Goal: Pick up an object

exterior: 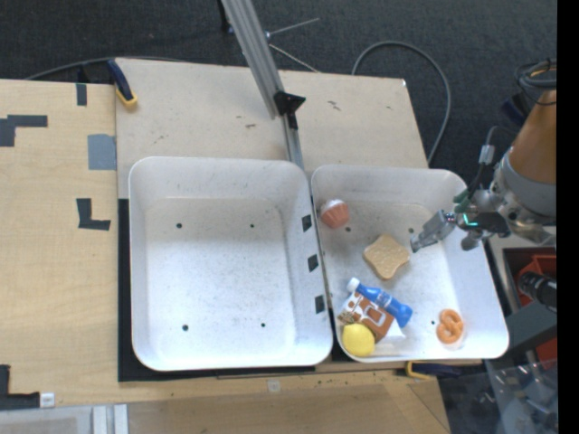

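Two white bins sit side by side on a wooden bench (226, 107). The left bin (145, 242) is on one side and the right bin (470, 287) holds all the small things.

Near the middle of the right bin lies a piece of toast (388, 257). It is tan, flat, and has rounded corners like a slice of bread. Up by the bin's top left corner sits a small pink and white cupcake (335, 212). Along the bottom edge, near the left corner, there is a round yellow lemon (358, 339). Touching it from above is a brown and white packet (367, 313), and a blue and white tube (384, 302) lies across that packet at a slant. Near the bottom right corner is an orange pretzel-shaped toy (450, 325).

The gripper (432, 231) comes in over the right edge of the right bin. It sits just beside the toast, up and to the right of it, not touching. Nothing is between its fingers. I cannot tell if the claw is wide or narrow.
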Tool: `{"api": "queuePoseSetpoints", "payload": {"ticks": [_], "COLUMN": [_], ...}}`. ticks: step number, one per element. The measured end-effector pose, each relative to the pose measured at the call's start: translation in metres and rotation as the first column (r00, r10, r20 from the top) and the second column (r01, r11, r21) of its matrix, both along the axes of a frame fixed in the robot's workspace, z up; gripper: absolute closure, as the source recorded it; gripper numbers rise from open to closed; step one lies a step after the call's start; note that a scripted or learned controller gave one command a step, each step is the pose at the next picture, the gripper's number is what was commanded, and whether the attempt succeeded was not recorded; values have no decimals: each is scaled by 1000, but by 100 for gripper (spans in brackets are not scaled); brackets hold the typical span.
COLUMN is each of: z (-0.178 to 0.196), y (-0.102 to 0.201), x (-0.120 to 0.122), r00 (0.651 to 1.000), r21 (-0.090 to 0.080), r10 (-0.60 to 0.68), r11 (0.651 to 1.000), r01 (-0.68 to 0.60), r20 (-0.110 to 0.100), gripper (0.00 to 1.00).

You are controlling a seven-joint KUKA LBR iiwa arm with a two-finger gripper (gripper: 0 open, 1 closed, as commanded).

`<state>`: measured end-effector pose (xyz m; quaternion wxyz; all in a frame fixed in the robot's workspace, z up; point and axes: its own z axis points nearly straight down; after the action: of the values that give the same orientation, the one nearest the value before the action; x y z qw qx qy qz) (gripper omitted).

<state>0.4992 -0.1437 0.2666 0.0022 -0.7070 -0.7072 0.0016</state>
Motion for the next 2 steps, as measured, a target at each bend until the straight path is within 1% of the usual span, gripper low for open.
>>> {"api": "queuePoseSetpoints", "payload": {"ticks": [1,2], "z": [2,-56], "y": [0,3], "x": [1,-9], "r00": [1000,1000], "r21": [-1,0], "r10": [1,0], "r11": [1000,1000], "r01": [-1,0], "r20": [4,-2], "gripper": [0,0]}}
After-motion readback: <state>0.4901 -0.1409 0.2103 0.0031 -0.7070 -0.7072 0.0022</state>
